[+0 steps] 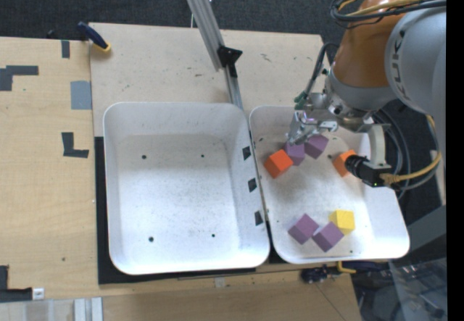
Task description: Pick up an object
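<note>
The right bin (pixel 377 240) holds several small blocks. My gripper (pixel 307 134) reaches down at the bin's far side, directly over two purple cubes, one (pixel 295 153) on the left and the other (pixel 317 146) on the right, and its tip meets their upper edges. An orange cube (pixel 278 162) lies just left of them. Another orange block (pixel 341 163) sits to the right, partly behind a black fitting on the arm. Nearer the front lie two more purple cubes (pixel 304 227) (pixel 328 237) and a yellow cube (pixel 344 220).
The left bin (pixel 116 167) stands beside the right one, their rims meeting at a ridge with black clips (pixel 251 183). A slanted metal rail (pixel 206 15) crosses the bench behind the bins. Cables hang off the arm at right.
</note>
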Robot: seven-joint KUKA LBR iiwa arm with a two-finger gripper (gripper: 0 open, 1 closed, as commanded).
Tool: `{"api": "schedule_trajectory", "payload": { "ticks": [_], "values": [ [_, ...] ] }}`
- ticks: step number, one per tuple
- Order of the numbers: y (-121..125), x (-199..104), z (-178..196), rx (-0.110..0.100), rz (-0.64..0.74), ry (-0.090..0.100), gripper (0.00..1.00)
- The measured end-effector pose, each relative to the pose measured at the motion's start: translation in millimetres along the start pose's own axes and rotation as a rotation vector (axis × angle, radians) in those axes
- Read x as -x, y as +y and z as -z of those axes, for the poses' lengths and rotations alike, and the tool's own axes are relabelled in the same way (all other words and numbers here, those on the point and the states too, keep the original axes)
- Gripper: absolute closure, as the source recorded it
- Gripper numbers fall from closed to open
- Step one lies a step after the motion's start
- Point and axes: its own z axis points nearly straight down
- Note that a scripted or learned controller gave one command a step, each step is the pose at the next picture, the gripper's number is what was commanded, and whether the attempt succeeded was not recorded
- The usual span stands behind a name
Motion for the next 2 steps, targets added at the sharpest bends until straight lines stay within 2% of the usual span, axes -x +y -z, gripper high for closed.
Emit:
{"api": "schedule_trajectory", "payload": {
  "ticks": [2],
  "values": [
    [-8.6,-106.1,11.3,-0.001,0.001,0.000,1.00]
  ]
}}
